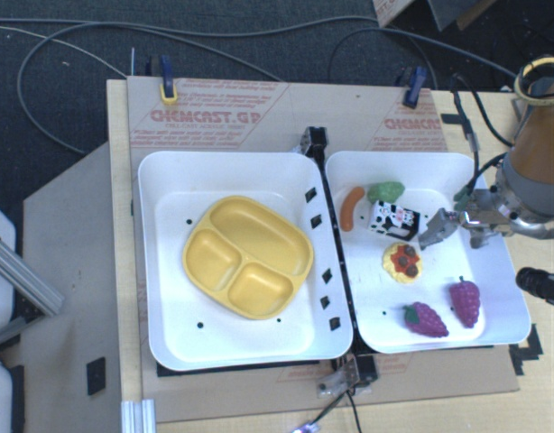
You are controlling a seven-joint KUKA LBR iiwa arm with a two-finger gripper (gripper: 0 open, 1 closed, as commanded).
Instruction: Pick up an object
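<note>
**Crowded bin, unclear grip: risks at the right-hand bin**

While the gripper (437, 228) hangs low over the right bin (493, 327), nothing can be seen between its fingers, and whether the jaws stand open or closed cannot be told from this slanted view. The candidates for picking all lie in that bin: a black-and-white toy cow (392, 218) just beside the fingertips, a small pizza toy (402, 262) just below it, an orange carrot (350, 207) and a green vegetable (385, 191) toward the bin's far left corner, and two purple grape bunches (425, 319) near the front edge.

My main worry is crowding. The cow, pizza and green piece sit close together, so a descending finger could land on top of one toy, or nudge it sideways into its neighbour, and close on nothing. The pizza looks flat and may slip out from under the pads. The cow, being near the divider side, could be pushed toward the wall.

The arm's upper part is cut off at the right edge. The fingertips blur against the white bin floor. The left bin (160, 269) holds a yellow divided plate (248, 255), well apart from the action.
</note>
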